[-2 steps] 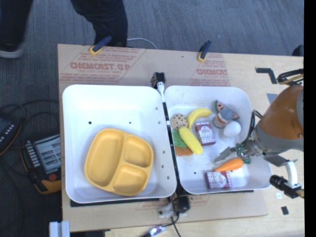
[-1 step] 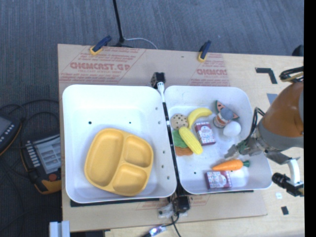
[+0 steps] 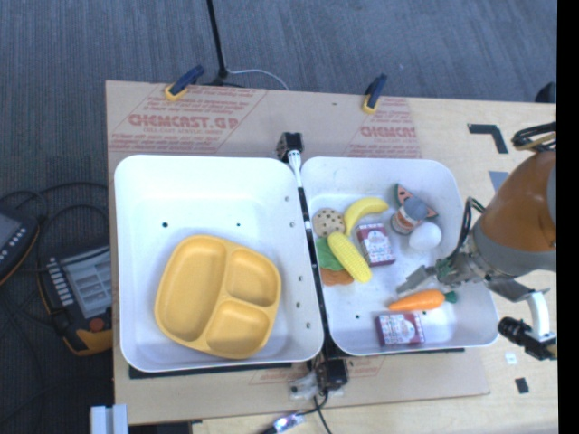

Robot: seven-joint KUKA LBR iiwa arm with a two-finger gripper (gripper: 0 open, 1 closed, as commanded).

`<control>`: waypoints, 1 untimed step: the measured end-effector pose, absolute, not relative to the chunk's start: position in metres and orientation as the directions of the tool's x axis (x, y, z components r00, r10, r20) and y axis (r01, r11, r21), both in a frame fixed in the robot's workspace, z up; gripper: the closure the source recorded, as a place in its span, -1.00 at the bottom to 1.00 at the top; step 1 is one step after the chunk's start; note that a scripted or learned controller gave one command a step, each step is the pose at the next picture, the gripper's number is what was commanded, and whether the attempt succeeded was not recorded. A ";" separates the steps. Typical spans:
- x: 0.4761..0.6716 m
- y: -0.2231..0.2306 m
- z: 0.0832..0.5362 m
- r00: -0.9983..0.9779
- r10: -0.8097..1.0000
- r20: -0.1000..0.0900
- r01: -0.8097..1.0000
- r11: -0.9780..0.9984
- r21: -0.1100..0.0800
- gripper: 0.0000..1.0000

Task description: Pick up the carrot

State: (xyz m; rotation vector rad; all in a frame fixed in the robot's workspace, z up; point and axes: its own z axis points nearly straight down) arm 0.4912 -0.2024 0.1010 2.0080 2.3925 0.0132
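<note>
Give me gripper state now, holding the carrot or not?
Gripper: low in the right bin, just above the carrot. The carrot lies on the bin floor, not between the fingers. Open or shut cannot be told.

The brown protective sheet [image 3: 271,120] on the bench reads "CHEMCAST GP" in red, twice, beyond the bins [image 3: 298,165].
</note>
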 end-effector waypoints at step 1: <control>0.488 -0.180 0.091 -0.378 0.926 -0.020 0.926 0.378 0.010 -1.00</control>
